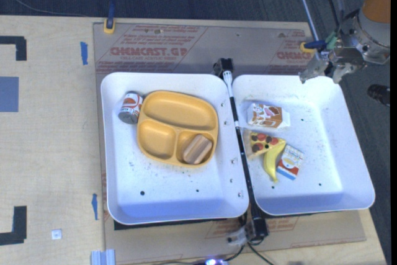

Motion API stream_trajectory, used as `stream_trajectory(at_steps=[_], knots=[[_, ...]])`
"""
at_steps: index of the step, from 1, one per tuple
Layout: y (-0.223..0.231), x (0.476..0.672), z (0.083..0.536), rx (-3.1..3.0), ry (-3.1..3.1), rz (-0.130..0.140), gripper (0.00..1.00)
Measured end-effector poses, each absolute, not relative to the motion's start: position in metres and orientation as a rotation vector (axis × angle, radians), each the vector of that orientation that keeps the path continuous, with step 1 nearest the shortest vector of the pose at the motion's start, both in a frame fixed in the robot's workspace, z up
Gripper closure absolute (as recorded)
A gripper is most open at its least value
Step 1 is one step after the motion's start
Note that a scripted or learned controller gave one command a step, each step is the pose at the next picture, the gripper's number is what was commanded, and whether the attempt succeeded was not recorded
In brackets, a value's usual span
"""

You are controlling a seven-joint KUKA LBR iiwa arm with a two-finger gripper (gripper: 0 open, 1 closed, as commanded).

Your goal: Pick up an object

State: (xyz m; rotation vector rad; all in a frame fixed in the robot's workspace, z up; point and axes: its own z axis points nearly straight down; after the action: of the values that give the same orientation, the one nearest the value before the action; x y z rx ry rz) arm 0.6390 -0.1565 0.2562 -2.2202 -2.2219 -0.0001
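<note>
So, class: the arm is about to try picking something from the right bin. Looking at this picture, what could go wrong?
1. The banana lies touching the pizza slice and a small carton, so a grasp may catch two things or nudge them apart.
2. The end effector sits at the right bin's far rim and could clip it when descending.
3. The flat packet may slip from a pinch.

Arm point(378, 9) at the upper right: an orange band on top, a pale grey rounded wrist section below it. A black cable point(335, 0) loops along its left side. Gripper point(322, 70) is a compact block of grey and silver metal with dark parts, and a small blue and yellow fitting point(313, 45) sits on its left side; finer detail is too blurred to read.
</note>
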Motion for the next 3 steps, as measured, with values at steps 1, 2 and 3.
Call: stream_trajectory(at_steps=[1, 2, 3], knots=[[-0.124, 0.599, 0.109, -2.223, -2.223, -0.002, 0.0], [-0.11, 0.55, 0.089, -2.233, -2.23, -0.01, 0.0], [-0.12, 0.499, 0.089, -2.231, -2.232, -0.012, 0.0]])
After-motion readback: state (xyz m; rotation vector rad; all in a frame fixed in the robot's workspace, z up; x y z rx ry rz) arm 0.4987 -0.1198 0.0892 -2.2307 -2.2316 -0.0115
